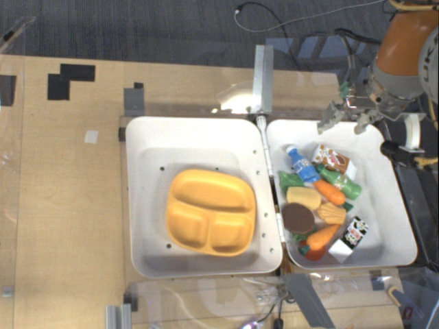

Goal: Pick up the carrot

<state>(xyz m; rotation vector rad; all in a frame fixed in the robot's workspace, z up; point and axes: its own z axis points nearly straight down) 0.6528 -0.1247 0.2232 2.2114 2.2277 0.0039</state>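
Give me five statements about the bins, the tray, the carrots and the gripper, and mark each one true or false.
1. The yellow tray lies in the left bin. True.
2. The gripper holds a carrot. False: it hovers over the far edge of the right bin, with nothing between its fingers.
3. Two orange carrots lie in the right bin, one carrot further back, another carrot nearer the front. True.
4. The blue bottle sits on the yellow tray. False: it lies in the right bin among the toys.
5. The brown round piece lies in the left bin. False: it is in the right bin.
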